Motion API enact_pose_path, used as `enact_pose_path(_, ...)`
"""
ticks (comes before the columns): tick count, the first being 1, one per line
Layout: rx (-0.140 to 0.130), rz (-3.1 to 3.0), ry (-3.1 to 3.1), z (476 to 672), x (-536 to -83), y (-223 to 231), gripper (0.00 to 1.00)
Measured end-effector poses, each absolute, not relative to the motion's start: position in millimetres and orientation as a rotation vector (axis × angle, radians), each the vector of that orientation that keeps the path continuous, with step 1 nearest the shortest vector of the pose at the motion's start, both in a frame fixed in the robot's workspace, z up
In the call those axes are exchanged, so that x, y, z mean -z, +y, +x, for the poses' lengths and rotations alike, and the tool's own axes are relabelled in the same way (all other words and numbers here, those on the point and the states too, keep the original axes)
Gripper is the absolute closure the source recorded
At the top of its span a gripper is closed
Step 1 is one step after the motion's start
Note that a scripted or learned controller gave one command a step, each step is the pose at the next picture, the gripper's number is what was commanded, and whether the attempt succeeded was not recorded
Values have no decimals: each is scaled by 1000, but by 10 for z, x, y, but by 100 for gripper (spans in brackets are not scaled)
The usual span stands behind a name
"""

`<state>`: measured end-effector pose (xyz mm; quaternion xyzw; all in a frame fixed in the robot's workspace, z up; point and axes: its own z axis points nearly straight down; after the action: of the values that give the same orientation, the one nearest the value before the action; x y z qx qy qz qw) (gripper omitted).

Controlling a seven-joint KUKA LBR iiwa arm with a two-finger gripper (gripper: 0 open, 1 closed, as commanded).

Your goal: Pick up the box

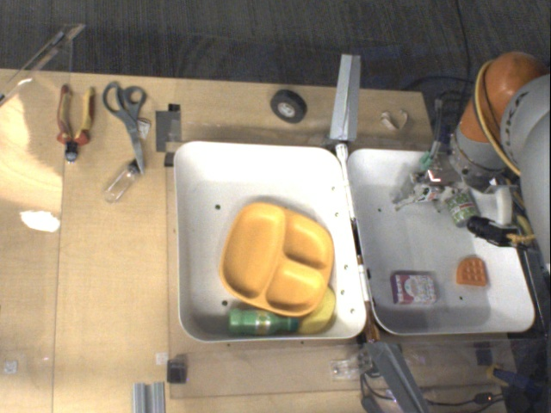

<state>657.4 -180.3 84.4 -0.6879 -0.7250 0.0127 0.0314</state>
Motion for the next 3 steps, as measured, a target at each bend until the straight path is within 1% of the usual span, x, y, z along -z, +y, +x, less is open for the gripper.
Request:
enact_pose_path(1, 6, -2074, -2369, 6077, -1334, -2058, 0)
enact_pose_path(2, 5, -2064, -2375, 5261, -1316, -2055, 0)
enact_pose_path(3, 12, -2106, -2351, 4942, -893, -1761, 0)
